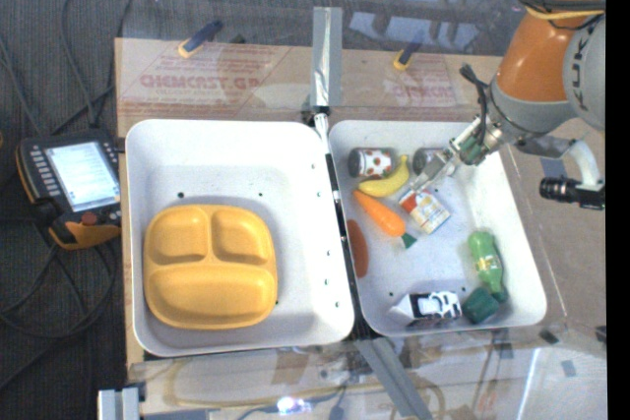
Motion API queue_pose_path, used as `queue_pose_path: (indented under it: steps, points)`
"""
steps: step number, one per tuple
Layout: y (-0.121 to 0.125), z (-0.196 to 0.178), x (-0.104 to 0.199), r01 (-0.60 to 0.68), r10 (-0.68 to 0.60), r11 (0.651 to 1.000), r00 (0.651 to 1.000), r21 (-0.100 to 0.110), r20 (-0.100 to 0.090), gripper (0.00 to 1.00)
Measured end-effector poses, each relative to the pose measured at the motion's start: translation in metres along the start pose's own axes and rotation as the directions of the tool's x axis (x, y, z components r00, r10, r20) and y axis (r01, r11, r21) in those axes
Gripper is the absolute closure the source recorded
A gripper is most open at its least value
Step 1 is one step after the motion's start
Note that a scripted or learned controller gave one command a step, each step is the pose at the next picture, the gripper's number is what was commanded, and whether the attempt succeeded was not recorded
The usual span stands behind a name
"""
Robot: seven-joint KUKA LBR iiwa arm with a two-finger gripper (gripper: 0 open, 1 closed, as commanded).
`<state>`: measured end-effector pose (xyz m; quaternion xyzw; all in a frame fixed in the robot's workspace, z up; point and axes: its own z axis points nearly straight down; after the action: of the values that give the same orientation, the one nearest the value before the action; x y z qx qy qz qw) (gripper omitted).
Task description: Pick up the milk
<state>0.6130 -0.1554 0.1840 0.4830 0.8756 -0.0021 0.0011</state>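
Note:
The milk (426,210) is a small white carton with orange-red print and a green end. It lies tilted on its side in the middle of the right bin (522,241). My gripper (431,174) reaches in from the upper right at a slant. Its tip hangs just above the carton's upper edge, between the carton and the banana (387,180). Nothing shows held in it. Whether it touches the carton, I cannot tell.
A red-and-white can (374,160), a carrot (380,212) and a red sausage (359,247) lie left of the milk. A green bottle (482,253), a dark green block (482,306) and a black-and-white box (435,306) lie at the front. The left bin (177,148) holds a yellow divided tray (210,266).

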Motion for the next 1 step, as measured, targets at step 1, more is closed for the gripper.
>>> queue_pose_path:
  steps: [1]
  points:
    - [0.0209, -0.0099, -0.0709, 0.088, -0.088, 0.996, 0.996, 0.000, 0.000, 0.00]
